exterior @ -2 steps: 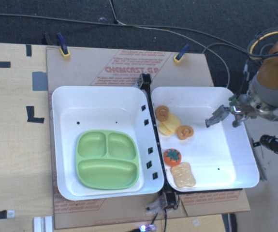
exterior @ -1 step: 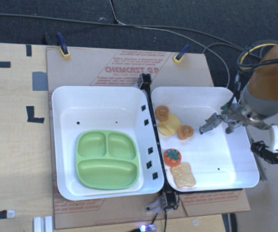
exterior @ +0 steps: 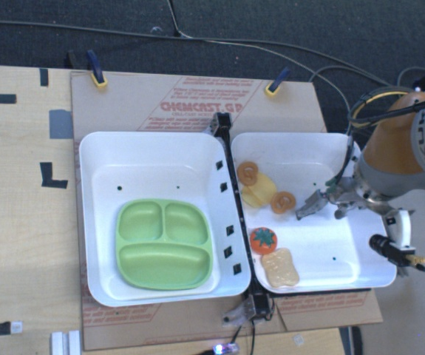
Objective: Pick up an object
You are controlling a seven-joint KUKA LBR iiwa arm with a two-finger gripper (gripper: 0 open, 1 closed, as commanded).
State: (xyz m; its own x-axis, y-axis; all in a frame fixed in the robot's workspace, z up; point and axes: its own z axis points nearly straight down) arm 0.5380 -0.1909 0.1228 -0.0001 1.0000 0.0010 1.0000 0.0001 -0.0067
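White bins (exterior: 94,168) sit side by side. Left bin: green divided plate (exterior: 165,244). Right bin — toy foods: yellow piece (exterior: 260,192), bread slice (exterior: 280,268), tomato (exterior: 264,239), two donuts (exterior: 247,173). Gripper (exterior: 323,205) — fingers parted, holding nothing — hovers beside donut (exterior: 283,202).

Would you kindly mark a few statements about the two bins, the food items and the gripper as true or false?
1. The green divided plate lies in the left bin. True.
2. The gripper holds the toy tomato. False: nothing shows between its fingers, and the tomato lies apart from it on the right bin floor.
3. The gripper is above the right bin. True.
4. Two blue-and-yellow clamps sit at the far edge of the cardboard. True.
5. The pale bread-like piece rests on the green plate. False: it lies in the right bin, near its front edge, just below the tomato.
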